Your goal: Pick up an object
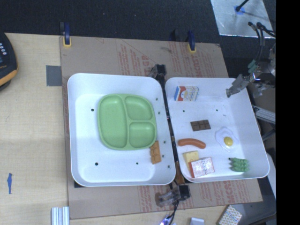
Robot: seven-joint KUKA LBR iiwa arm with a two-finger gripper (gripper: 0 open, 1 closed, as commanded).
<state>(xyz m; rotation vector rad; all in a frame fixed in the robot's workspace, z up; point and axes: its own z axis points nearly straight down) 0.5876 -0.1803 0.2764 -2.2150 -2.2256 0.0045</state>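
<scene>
The right bin (253, 121) has the toys to pick from. A little milk carton (186, 93) lies near its top left corner. Below it is a brown chocolate bar (200, 124), then a hot dog sausage (191, 143), and beside that a fried egg (225, 139). Near the front edge sit a yellow cheese block (190, 156), touching a red and white packet (202, 167), and a green bunch of veggies (238, 164) in the corner.

They all look like small play food — light and stiff, maybe a bit slick. The sausage seems the easy one: it lies alone, and the jaws could pinch it across its thin middle. The egg and the chocolate are very flat, so they may be hard to get under.

The gripper (236, 85) hangs over the top right edge of this bin, well apart from the sausage. It holds nothing I can see, and I cannot tell if the jaws are open or closed.

The left bin (79, 125) holds a green plate (126, 122) with three parts and an orange cracker (154, 152) just beside it.

Both bins sit on brown cardboard (117, 55) on a pale wood counter (28, 139). Blue clamps (66, 33) pin the cardboard at the back — behind them is dark floor (117, 8).
</scene>
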